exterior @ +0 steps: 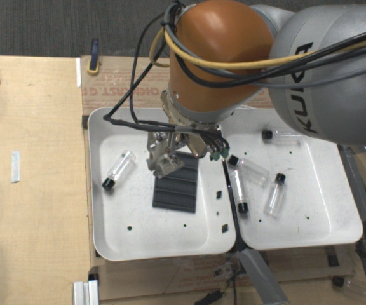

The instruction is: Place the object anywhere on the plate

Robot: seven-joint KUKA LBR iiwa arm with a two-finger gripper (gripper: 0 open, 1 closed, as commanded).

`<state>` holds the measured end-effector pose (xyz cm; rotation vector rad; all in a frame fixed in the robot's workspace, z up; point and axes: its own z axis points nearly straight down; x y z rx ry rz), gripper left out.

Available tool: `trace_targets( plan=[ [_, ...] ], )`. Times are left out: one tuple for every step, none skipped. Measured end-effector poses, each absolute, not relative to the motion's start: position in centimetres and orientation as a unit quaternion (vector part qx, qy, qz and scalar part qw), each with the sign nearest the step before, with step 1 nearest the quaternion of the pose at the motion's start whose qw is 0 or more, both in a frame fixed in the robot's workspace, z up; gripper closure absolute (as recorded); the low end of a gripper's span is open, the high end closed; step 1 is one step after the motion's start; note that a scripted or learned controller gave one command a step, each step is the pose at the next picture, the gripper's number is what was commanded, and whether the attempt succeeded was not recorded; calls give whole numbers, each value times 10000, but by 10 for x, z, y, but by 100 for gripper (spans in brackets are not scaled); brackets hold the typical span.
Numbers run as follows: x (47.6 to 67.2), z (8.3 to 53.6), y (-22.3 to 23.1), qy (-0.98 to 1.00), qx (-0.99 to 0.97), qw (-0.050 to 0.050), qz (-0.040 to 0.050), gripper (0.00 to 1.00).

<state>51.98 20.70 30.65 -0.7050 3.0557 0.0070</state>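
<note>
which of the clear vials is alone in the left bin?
The clear plastic vial with a black cap lying at the left bin's left side, left of the black ribbed block. The other vials lie in the right bin.

Black ribbed rectangular plate [176,189] is lying flat in the left bin [107,234], toward that bin's middle, slightly tilted, its top end sitting under the hand [165,159]. Clear plastic vial with a black cap [117,169] is lying on its side near the left bin's left edge, cap pointing toward the front-left corner, well apart from the plate.
</note>
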Motion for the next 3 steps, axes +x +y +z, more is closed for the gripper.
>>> trace_targets(
  plan=[
    [520,306,207,9744,-2248,27,22,0],
    [521,315,207,9748,-2231,39,31,100],
    [521,315,207,9748,-2231,38,31,0]
  ],
)
